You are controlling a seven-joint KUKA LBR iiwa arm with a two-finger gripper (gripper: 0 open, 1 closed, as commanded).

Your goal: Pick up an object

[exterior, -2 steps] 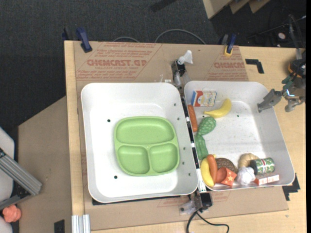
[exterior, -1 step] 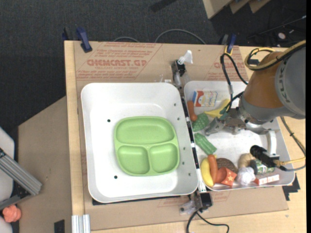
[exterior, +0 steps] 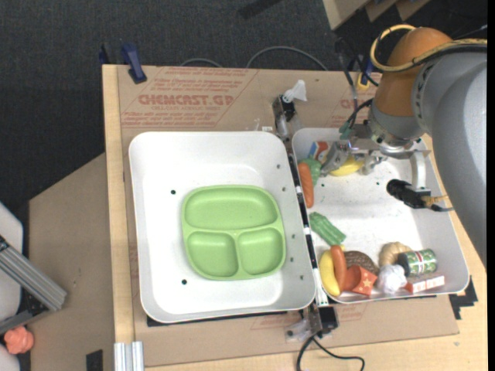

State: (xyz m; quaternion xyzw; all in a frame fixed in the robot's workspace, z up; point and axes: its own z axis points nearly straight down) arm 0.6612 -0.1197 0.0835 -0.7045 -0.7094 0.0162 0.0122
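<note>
My gripper point(exterior: 346, 154) hangs low over the far left part of the right bin point(exterior: 456, 261), reaching in from the right. A small yellow object point(exterior: 345, 169) lies directly under it, touching or nearly touching the tip. An orange carrot point(exterior: 307, 185) lies along the bin's left wall just left of the gripper, with a small green piece point(exterior: 311, 164) at its far end. Nearer in the bin lie a green flat piece point(exterior: 327, 229), a yellow banana point(exterior: 329, 273), a brown bun point(exterior: 358, 260), a red item point(exterior: 363, 280) and a green can point(exterior: 420, 263).
The left bin point(exterior: 151, 207) holds a green divided plate point(exterior: 232, 231). A white crumpled item point(exterior: 393, 281) and a tan lump point(exterior: 393, 251) crowd the right bin's near edge. Bare bin floor point(exterior: 371, 215) lies in the right bin's middle. The arm's grey body point(exterior: 464, 130) covers the bin's right side.
</note>
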